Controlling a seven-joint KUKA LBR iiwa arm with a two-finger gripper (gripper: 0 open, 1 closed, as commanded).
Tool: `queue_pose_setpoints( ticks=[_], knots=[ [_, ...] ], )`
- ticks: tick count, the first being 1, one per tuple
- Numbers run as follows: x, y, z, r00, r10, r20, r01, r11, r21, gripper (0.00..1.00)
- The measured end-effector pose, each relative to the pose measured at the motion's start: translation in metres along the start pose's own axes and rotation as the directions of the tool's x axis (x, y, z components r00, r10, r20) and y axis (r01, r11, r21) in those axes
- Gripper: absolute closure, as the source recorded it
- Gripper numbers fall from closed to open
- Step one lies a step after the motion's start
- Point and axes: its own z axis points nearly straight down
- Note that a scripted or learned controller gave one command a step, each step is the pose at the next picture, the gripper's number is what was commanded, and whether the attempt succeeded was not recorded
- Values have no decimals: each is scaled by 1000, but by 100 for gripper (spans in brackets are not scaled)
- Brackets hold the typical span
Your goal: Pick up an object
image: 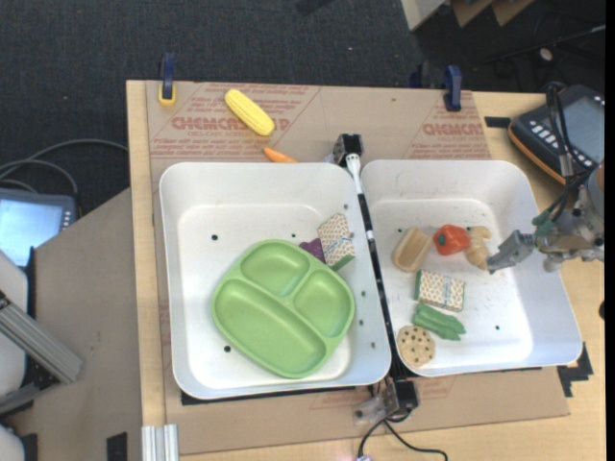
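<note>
Near edge of the right bin [553, 349]: cookie [415, 346] on the rim at the bottom-left corner, green bean pod [440, 322] just above it, then a patterned cracker square [441, 290]. Left bin [183, 257] holds a green 3-compartment plate [282, 306] tilted against its near-right area, with a second patterned square [335, 238] and something purple [312, 249] at the plate's upper right edge. Mid right bin: tan bread-like piece [412, 248], red tomato-like item [451, 239], pale lumpy piece [478, 243] touching it. Gripper [504, 254] enters from the right, fingertip just beside the pale piece; nothing visibly between the fingers, spread or closed unclear, can't tell. Far side, on the cardboard: orange carrot bit [280, 156], corn cob [249, 111].
</note>
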Motion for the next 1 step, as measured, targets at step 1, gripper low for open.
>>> queue_pose_setpoints(
  ticks=[1],
  knots=[
    [37,63,155,1000,-3,-2,3,1000,-5,0]
  ],
)
